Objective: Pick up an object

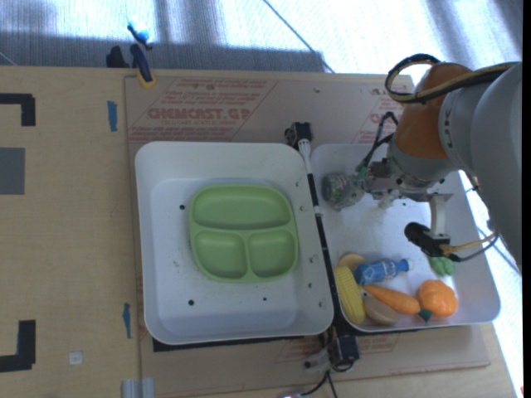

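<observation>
We take the green divided plate (pixel 243 231) as our landmark; it lies flat in the middle of the left white bin (pixel 158 222), three compartments up.

To the right of the plate, across the double rim where the two bins meet, we see the right white bin (pixel 485 301). The arm (pixel 473 118) reaches into it from the right, its orange band (pixel 427 110) well to the upper right of the plate. The gripper (pixel 344 187) sits just right of the plate's upper right corner, near the bin's left wall. Around its tip we see a greyish, translucent blur, and we cannot tell whether the jaws stand apart or together, nor whether anything is caught between them.

The objects to be picked lie in a cluster to the lower right of the plate, along the near side of the right bin. Closest to the plate is a yellow corn cob (pixel 348 293); just beyond it a small blue bottle (pixel 382 269) lies on its side, with a carrot (pixel 392 298) beneath it touching a tan rounded piece (pixel 377 312). Farther right sit an orange fruit (pixel 438 297) and a small green item (pixel 442 264). All of these are well apart from the gripper.
</observation>
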`<act>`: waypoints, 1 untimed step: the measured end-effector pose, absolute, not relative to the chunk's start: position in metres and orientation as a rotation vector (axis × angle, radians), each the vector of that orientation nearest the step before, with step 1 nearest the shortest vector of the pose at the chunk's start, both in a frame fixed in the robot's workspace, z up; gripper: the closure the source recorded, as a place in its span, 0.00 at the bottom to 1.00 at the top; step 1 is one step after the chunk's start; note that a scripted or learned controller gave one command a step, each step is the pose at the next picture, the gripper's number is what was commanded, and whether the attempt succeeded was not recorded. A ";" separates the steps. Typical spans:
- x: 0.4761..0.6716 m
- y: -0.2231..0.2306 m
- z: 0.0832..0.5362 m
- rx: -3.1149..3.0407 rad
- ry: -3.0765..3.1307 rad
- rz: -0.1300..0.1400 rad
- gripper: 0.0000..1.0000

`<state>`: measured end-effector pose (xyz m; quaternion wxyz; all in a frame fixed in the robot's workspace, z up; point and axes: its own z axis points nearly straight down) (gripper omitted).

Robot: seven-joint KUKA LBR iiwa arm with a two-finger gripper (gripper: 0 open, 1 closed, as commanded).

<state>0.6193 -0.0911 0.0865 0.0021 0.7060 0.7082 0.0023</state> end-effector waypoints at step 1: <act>0.656 -0.096 0.084 2.243 2.265 -0.064 0.00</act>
